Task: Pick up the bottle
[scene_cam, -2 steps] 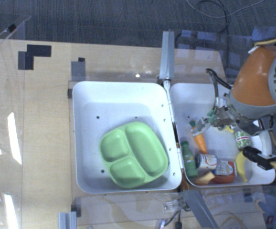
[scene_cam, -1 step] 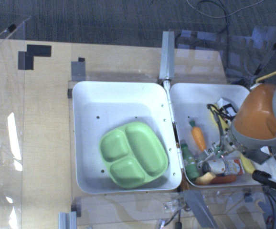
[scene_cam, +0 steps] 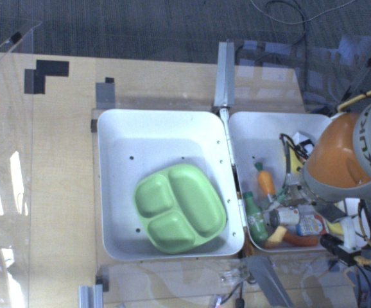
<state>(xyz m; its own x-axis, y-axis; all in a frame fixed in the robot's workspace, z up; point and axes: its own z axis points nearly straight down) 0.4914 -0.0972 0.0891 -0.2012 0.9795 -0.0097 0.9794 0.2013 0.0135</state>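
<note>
The arm (scene_cam: pixel 349 153) is reaching down into the right bin (scene_cam: pixel 262 130), its gripper (scene_cam: pixel 287 201) hanging among the clutter just right of the green bottle (scene_cam: pixel 255 218). Whether the gripper is spread or closed I cannot tell — the wrist is covering it. The bottle is lying along the bin's left wall, near the front corner, cap end pointing away from that corner. Just right of the bottle are sitting a small orange carrot-like toy (scene_cam: pixel 265 181) and a pale can-like piece (scene_cam: pixel 287 218) — both crowding it. To do this step well, the gripper is probably best centred over the bottle's body and set across its narrow width, clear of the wall. The bottle is looking slim, glossy green, with a lighter label band.
</note>
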